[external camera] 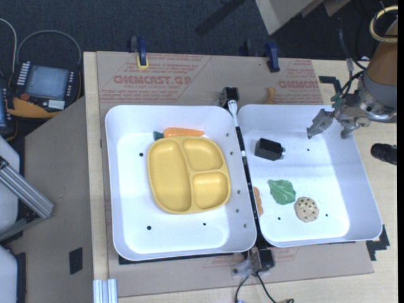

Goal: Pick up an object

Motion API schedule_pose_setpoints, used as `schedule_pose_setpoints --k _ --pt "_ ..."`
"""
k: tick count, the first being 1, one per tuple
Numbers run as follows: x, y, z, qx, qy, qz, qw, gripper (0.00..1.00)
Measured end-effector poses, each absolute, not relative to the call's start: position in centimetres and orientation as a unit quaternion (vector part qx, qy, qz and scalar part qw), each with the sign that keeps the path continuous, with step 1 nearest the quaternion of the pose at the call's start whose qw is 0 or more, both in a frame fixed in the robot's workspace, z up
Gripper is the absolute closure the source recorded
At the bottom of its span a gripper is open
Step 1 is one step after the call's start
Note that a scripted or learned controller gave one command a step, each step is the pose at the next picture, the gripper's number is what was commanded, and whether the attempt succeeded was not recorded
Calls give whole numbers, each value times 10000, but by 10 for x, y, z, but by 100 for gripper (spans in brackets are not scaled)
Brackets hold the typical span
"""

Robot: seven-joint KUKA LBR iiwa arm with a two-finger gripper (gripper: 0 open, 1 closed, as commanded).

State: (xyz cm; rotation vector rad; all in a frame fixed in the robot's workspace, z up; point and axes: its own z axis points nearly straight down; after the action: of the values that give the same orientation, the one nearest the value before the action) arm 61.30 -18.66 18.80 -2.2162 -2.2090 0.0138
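Note:
The right bin (353, 188) holds a small black block (269, 149) near its back left, a green leaf-shaped piece (281, 190) toward the front, and a round speckled cookie (307, 209) just right of the leaf. My gripper (332, 124) hangs over the bin's back right corner, well right of the black block. Its two fingers are spread apart with nothing between them.
In the left bin (126, 219) lies a yellow three-compartment tray (188, 173), with an orange carrot (184, 132) and a bit of green behind it. A thin orange piece (258, 202) rests on the rim between the bins. Two blue clamps (141, 50) hold the board's back edge.

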Motion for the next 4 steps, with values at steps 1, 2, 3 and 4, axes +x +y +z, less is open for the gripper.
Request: schedule_pose_setpoints --k 1,2,3,4 --pt "616 -186 198 -7070 -7072 0 -2 0" --pt "606 -182 144 -7071 -7071 16 30 0" --pt "605 -181 91 -7071 -7071 14 26 0" --pt "607 -181 105 -7071 -7071 -1 -6 100"
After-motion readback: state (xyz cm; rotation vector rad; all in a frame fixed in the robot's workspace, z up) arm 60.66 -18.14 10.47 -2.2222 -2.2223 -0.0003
